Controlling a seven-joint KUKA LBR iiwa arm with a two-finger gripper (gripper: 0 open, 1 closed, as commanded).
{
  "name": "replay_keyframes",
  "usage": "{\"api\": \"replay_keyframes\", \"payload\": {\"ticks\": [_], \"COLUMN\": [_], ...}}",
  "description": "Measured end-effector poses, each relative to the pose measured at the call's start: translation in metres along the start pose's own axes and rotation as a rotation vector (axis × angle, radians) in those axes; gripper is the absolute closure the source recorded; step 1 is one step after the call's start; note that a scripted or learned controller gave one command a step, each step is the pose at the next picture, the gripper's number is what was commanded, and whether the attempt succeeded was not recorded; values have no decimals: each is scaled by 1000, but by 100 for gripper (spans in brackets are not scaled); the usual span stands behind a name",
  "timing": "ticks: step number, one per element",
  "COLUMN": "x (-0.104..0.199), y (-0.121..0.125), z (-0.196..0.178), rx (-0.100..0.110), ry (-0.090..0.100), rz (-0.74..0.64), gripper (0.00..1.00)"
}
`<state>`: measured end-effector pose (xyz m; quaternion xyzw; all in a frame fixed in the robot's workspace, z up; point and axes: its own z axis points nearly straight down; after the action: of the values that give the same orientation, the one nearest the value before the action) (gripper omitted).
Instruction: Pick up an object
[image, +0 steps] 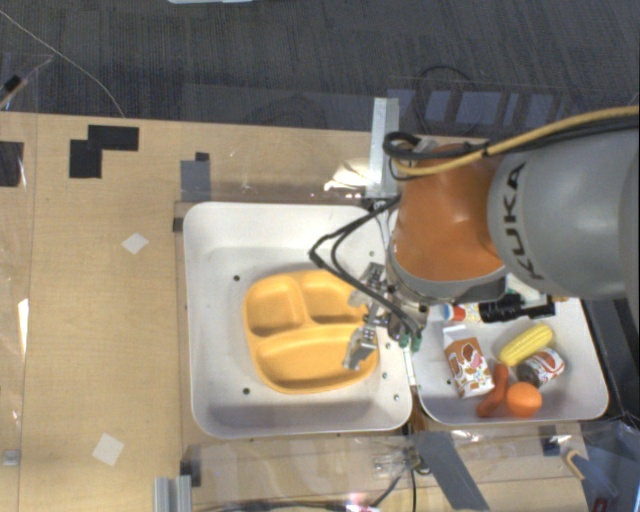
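Note:
A yellow divided plate (296, 330) lies in the left white bin (215, 300). My gripper (361, 346) hangs over the plate's right edge, below the orange wrist band, and nothing shows between its fingers. In the right bin (590, 400) lie a brown snack carton (464, 364), a yellow corn cob (526, 343), an orange fruit (523, 398), a red piece (491, 400) and a small can (545, 368).
The big grey arm (560, 220) covers the upper part of the right bin. Cables (345, 240) loop from the wrist over the left bin's back right corner. The wall between the two bins runs just right of the gripper.

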<state>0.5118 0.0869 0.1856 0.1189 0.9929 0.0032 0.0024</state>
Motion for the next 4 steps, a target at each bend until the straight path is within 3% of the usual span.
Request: {"api": "replay_keyframes", "payload": {"ticks": [1, 2, 3, 4], "x": [34, 43, 59, 57], "y": [77, 139, 138, 132], "z": [68, 81, 59, 71], "rx": [-10, -21, 3, 3], "ry": [-24, -36, -1, -2], "rz": [26, 203, 550, 785], "gripper": [0, 0, 0, 0]}}
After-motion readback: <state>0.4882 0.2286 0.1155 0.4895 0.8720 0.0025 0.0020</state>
